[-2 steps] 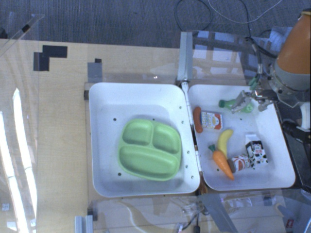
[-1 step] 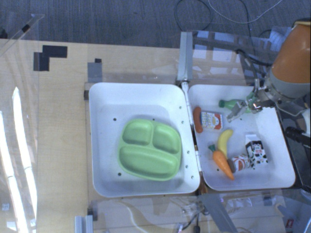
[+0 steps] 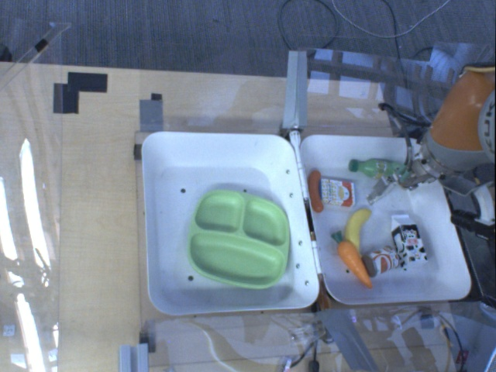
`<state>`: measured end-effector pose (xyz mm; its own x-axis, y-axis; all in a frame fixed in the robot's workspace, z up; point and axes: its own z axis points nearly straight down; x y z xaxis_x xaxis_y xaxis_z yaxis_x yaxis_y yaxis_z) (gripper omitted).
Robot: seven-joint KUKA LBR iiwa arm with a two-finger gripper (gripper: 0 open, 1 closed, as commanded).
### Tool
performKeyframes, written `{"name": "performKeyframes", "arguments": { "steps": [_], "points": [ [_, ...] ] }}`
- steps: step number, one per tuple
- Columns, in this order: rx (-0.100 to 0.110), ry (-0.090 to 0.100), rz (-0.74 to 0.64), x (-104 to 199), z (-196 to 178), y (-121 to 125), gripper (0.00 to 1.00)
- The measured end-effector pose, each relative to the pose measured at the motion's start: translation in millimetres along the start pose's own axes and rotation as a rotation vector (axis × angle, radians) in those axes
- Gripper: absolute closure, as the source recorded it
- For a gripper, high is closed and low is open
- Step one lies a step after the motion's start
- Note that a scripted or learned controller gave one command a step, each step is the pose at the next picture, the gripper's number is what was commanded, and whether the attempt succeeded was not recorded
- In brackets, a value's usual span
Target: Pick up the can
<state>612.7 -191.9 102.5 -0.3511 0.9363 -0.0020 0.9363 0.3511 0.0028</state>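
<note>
The can (image 3: 384,260) lies on its side near the front of the right bin (image 3: 457,285), its grey end facing the carrot (image 3: 353,261). It touches a black-and-white carton (image 3: 408,243) on its right. My gripper (image 3: 390,183) hangs over the back of the same bin, beside a green bottle (image 3: 375,166), well behind the can. Its fingers (image 3: 377,192) stand open with nothing between them.
A banana (image 3: 356,226), a sausage (image 3: 315,190) and a red-and-white pouch (image 3: 337,192) also lie in the right bin. The left bin (image 3: 163,208) holds a green divided tray (image 3: 239,239). A grey post (image 3: 294,91) rises behind the bins.
</note>
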Motion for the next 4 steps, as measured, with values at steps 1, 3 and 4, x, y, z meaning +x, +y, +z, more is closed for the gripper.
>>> {"name": "performKeyframes", "arguments": {
  "steps": [1, 3, 4],
  "points": [
    [0.006, 0.001, 0.023, -14.3, 16.3, 54.6, 0.00],
    [-0.007, -0.004, 0.201, 12.6, 6.9, 69.7, 0.00],
    [-0.004, -0.002, 0.142, -17.3, 15.6, 8.2, 0.00]
  ]
}}
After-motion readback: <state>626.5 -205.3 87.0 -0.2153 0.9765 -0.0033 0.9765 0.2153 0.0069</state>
